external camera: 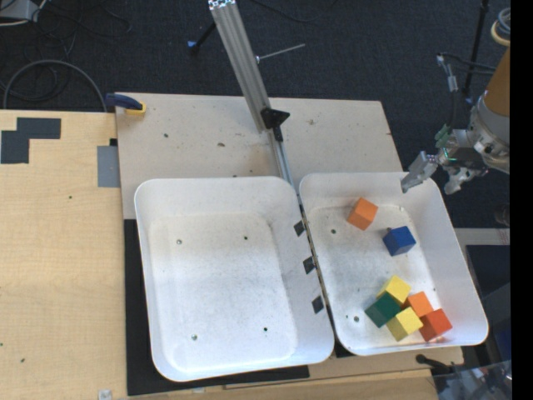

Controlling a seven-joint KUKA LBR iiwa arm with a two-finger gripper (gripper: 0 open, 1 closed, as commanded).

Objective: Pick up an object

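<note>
Arm (491,107) raised over right bin (466,265) corner (far).

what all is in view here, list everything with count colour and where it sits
left bin: 1, white, left half of the bench
right bin: 1, white, right of the left bin, holds all the blocks
orange block: 1, orange, upper part of the right bin, alone
blue block: 1, blue, just below and right of the orange block
block cluster: 5 as far as I can tell, two yellow, one green, one orange, one red, packed at the right bin's lower right
aluminium bar: 1, silver, slanting down toward the gap between the bins
clamp: 1, blue and yellow, bench's upper left corner
gripper: 1, grey, at the right bin's upper right corner, above its rim
</note>
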